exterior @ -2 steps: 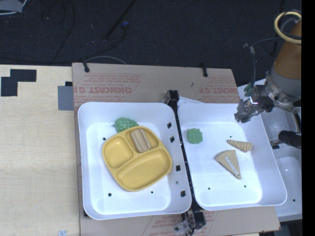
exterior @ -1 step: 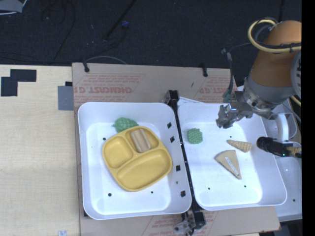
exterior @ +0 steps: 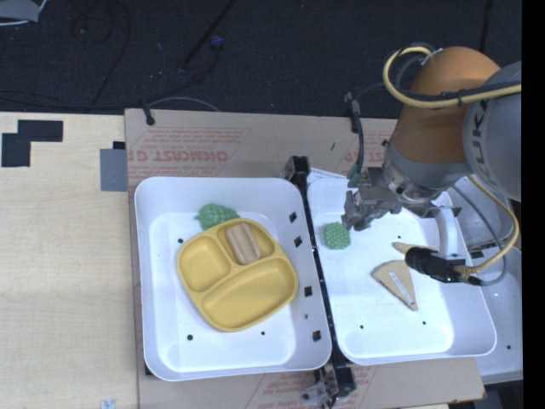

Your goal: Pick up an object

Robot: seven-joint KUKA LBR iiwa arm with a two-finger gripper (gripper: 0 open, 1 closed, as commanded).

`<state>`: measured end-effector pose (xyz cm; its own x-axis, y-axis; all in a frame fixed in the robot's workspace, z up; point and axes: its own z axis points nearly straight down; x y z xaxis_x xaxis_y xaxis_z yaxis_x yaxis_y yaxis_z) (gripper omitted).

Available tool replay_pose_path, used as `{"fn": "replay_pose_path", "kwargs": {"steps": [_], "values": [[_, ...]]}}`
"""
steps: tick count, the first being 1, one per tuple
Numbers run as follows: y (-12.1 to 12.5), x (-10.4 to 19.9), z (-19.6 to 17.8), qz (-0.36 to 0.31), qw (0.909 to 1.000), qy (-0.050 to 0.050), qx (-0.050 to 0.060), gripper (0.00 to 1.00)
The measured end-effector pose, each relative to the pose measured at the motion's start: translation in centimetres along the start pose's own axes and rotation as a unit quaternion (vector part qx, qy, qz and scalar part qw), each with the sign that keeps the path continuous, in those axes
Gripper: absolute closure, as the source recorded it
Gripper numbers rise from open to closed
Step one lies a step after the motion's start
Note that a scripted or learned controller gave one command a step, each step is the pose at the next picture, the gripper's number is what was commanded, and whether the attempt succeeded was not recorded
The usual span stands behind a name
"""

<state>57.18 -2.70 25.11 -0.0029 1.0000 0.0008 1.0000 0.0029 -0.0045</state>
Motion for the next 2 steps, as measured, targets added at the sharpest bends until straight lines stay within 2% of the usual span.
{"fn": "replay_pose_path", "kwargs": {"steps": [2], "values": [[-0.9,8.7,1.6,0.000,1.0000,0.000,0.000,1.00]]}}
